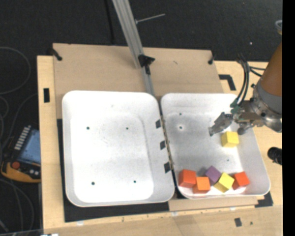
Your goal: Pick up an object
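Note:
My gripper (230,126) hangs over the right side of the right bin (191,112), its fingers spread open with nothing between them. A yellow cube (230,139) lies on the bin floor just in front of the fingertips, slightly below the gap. Along this bin's front wall sits a row of blocks: a red-orange one (187,177), an orange one (202,183), a purple one (213,173), a yellow one (226,181) and a red one (241,179).
The left bin (110,146) sits beside the right one, with black clips (163,144) along the shared edge. A slanted metal pole (132,31) rises behind the bins. Cables and a handheld pendant (27,151) lie off the bench at left.

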Controlling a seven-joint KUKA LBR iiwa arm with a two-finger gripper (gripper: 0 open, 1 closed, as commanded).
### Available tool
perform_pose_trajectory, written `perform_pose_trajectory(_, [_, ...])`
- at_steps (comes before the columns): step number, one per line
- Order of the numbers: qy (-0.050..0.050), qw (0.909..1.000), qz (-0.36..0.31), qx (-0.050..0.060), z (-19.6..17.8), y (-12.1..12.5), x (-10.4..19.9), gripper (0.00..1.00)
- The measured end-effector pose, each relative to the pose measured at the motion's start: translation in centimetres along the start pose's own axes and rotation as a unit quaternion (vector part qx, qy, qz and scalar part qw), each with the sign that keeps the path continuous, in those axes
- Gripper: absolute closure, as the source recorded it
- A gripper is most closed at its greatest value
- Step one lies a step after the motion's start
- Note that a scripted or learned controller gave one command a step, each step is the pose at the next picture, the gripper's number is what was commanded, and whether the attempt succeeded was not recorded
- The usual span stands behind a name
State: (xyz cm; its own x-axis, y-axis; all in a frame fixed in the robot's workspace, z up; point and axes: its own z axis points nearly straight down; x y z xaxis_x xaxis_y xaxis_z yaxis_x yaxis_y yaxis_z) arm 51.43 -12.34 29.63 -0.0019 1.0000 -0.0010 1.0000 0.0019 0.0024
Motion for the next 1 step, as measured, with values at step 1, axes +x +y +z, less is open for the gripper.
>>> perform_pose_trajectory(1, [0.000, 1.0000, 0.002, -0.001, 0.00, 0.00, -0.03, 0.00])
